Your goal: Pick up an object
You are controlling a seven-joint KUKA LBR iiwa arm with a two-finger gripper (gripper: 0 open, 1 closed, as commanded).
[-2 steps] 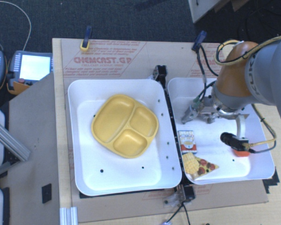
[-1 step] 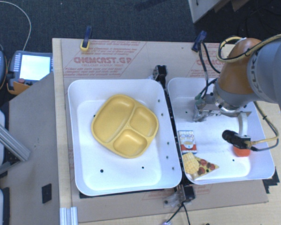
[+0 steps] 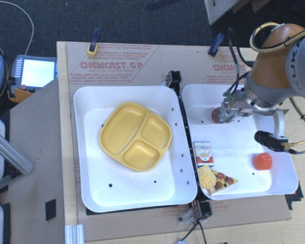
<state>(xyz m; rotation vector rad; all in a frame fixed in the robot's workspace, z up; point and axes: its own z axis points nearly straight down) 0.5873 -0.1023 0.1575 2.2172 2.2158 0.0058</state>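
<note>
You see a cardboard-covered bench [image 3: 142, 60] with two white bins, dark carpet [image 3: 117, 9] behind. The gripper [image 3: 227, 112] hangs low in the right bin [image 3: 234, 189], over a small brown object [image 3: 216, 115] just left of it that is too blurred to identify; I can't tell the jaws' state. Nearer you lie a carton [image 3: 203, 153], a pizza slice [image 3: 217, 179] and a red ball [image 3: 263, 161]. A yellow plate [image 3: 135, 136] fills the left bin [image 3: 91, 187].

Yellow tray [image 3: 136, 142] – smooth matt plastic; white bins [image 3: 86, 151] – glossy plastic; bench [image 3: 117, 60] – paper-faced board.
</note>
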